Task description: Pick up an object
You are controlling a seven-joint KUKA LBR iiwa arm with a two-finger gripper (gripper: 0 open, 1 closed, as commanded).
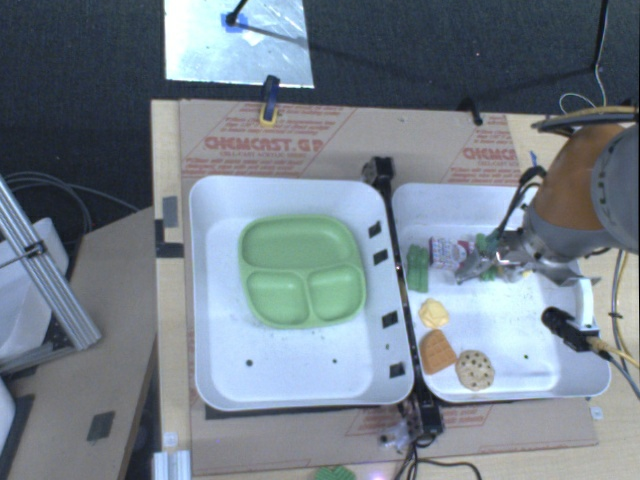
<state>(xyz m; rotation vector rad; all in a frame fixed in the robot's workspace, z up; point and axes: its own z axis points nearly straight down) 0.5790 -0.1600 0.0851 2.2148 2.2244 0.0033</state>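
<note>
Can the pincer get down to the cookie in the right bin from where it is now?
Probably yes. The cookie lies alone near the right bin's front wall, nothing on top of it. The pincer hovers farther back over the wrapped item; only the orange piece sits close.

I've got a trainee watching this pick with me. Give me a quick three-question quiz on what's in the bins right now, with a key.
1. True or false: the green tray lies in the right bin.
2. Which item lies nearest the right bin's front edge?
A. the cookie
B. the green block
C. the yellow piece
3. Fill in: the gripper hangs over the ______ bin.

Key
1. False: the tray lies in the left bin.
2. A. The cookie sits by the front edge, next to the orange piece; the block lies further back along the left wall.
3. Right, near the small packet.
</note>
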